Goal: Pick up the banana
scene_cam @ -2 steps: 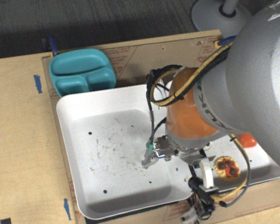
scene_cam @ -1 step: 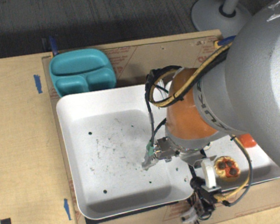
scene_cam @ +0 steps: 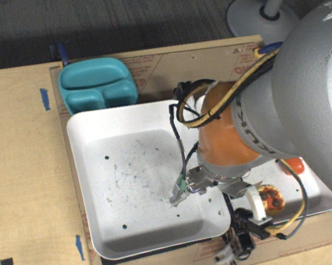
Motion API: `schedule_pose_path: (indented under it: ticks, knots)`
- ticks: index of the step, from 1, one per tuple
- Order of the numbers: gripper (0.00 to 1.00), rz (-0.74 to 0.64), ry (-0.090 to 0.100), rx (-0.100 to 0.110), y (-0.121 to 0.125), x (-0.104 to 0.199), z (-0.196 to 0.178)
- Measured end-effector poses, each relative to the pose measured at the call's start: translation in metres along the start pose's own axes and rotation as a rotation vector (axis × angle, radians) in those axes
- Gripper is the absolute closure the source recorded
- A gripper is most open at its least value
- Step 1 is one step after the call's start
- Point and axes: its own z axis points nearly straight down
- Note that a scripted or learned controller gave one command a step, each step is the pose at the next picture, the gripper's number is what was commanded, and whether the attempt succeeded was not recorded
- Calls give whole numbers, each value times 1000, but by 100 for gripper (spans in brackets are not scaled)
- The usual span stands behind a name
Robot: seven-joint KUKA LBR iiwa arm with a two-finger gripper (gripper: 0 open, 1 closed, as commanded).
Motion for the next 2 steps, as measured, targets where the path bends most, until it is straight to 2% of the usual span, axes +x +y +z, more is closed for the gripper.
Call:
schedule_pose_path:
  ticks: [1,2]
  knots:
    - [0,-5,-3,3,1,2,1]
    - [0,190,12,-8,41,46,-17]
